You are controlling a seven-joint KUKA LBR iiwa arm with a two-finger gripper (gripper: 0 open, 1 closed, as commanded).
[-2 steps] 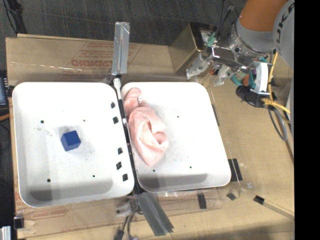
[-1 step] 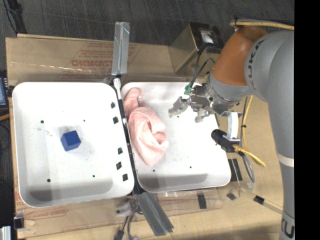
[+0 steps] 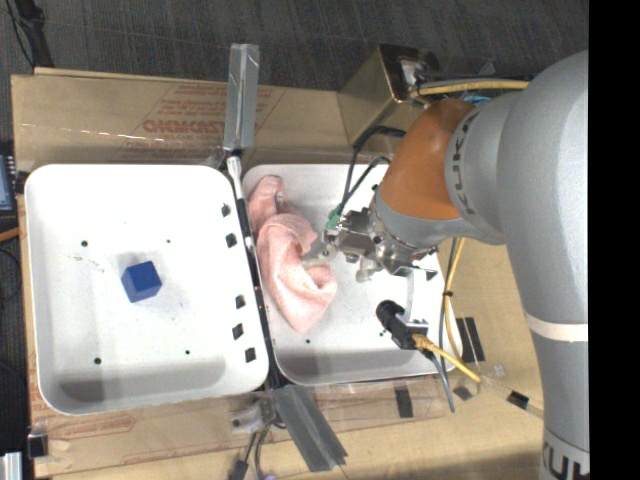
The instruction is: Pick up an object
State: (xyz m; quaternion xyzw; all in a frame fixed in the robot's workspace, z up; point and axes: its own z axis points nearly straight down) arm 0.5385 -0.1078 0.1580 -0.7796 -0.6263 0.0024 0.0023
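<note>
Gripper point(image 3: 335, 243) sits low in the right bin point(image 3: 345, 368), at 3 o'clock of the crumpled pink cloth point(image 3: 292, 268), finger spacing unreadable from above; judged: nothing lifted yet, grasp and raise remain.

The arm point(image 3: 530, 158) is bulky, smooth grey, with dark "KUKA" lettering beside a rounded orange band point(image 3: 425, 168). At its 9 o'clock end sits a metal gripper point(image 3: 335, 240) with green and black cables point(image 3: 355, 183); a yellow cable point(image 3: 470, 88) runs at 12 o'clock.
</note>
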